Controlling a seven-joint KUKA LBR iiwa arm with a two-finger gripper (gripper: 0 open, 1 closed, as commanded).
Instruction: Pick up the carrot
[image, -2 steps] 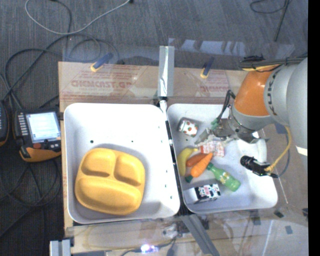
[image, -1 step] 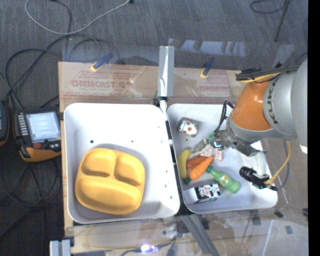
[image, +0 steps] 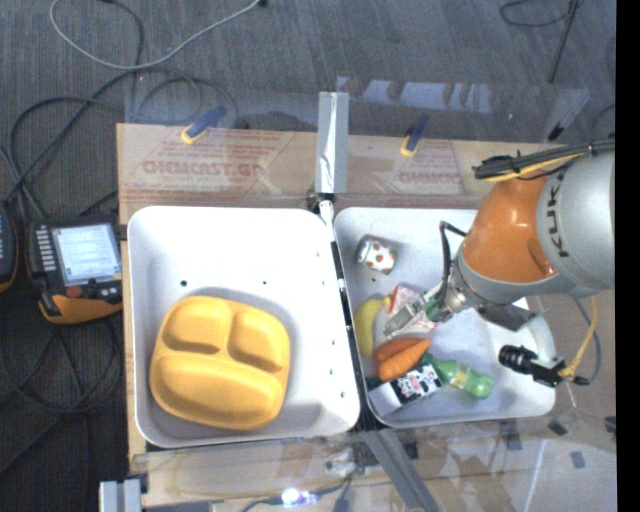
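The arm was seen entering from the right edge of the frame, its grey body in the upper right and the orange band just below and left of it. The wrist was angled down and left toward the frame's middle right, where the gripper was lowered.

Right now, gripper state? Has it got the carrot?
Gripper: low in the right bin, just above the carrot; open or closed cannot be told. The carrot lies in the bin, not visibly gripped.
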